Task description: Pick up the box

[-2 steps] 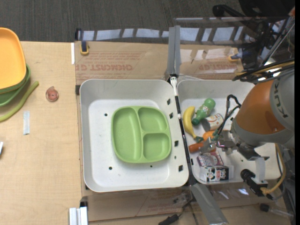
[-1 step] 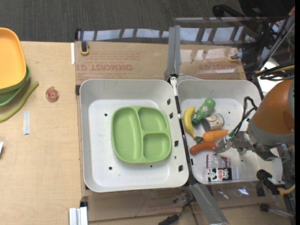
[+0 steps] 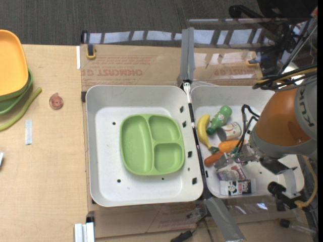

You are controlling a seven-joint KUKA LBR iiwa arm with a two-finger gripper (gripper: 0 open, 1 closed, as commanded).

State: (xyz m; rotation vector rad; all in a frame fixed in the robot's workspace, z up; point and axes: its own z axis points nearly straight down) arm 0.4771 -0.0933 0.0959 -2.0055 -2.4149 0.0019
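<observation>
Lying flat near the front wall of the right bin (image 3: 298, 92), the box (image 3: 236, 186): small, with dark and white print, one corner tucked under a crumpled packet (image 3: 230, 174) of pinkish foil. Just above both, the tool (image 3: 237, 154), low over the bin floor at the end of the grey arm (image 3: 282, 125) with its orange band; fingers lost among the clutter, so cannot tell how far apart, nor whether anything sits between them. Touching or nearly touching the tool on its left side, two carrots (image 3: 222, 152), one above the other, pointing toward the divider. Farther back, a banana (image 3: 203, 130) curved along the divider, a green bottle (image 3: 219, 119) tilted beside it, and a pale can or cup (image 3: 231, 130) just right of the bottle. Crowded around the box on its rear side, open toward the front wall. Across the divider, the left bin (image 3: 101, 150) with a green divided plate (image 3: 151, 144) in the middle. Well apart on the wooden surface (image 3: 45, 185), stacked yellow and green dishes (image 3: 11, 69) at the far left edge and a small pink object (image 3: 56, 101) near them.
</observation>
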